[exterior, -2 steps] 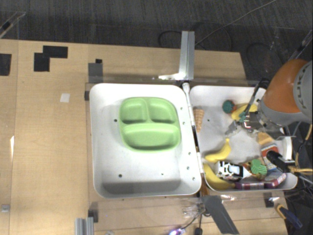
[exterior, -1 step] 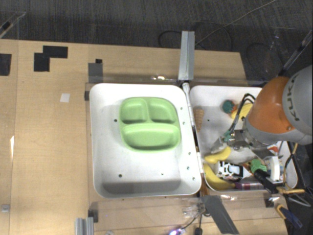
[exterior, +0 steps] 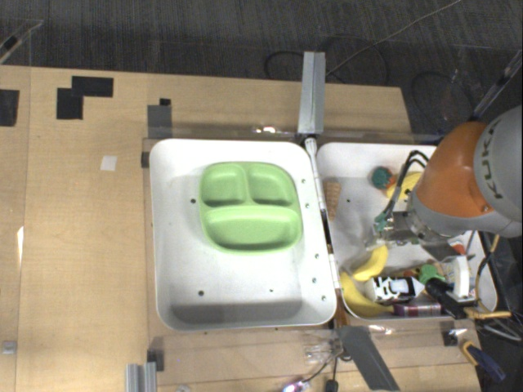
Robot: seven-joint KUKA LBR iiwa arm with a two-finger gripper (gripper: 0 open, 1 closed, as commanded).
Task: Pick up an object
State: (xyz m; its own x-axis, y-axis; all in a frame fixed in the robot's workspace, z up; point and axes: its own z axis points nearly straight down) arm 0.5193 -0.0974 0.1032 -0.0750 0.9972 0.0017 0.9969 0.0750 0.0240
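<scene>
Bench [exterior: 82,243]: wood top. Bears two white bins side by side, left bin [exterior: 176,300] and right bin [exterior: 347,166], edges touching.

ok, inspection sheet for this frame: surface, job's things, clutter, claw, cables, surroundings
Surface: wooden bench bearing two white bins, left bin and right bin.
Job's things: green divided plate in left bin; in right bin a banana, a yellow bowl, a small green and orange item, and dark items along the near edge, too jumbled to name.
Clutter: black patches on the bench, far left.
Claw: claw low over the right bin beside the banana; grip unclear.
Cables: black cable on the floor.
Surroundings: dark carpet.
</scene>
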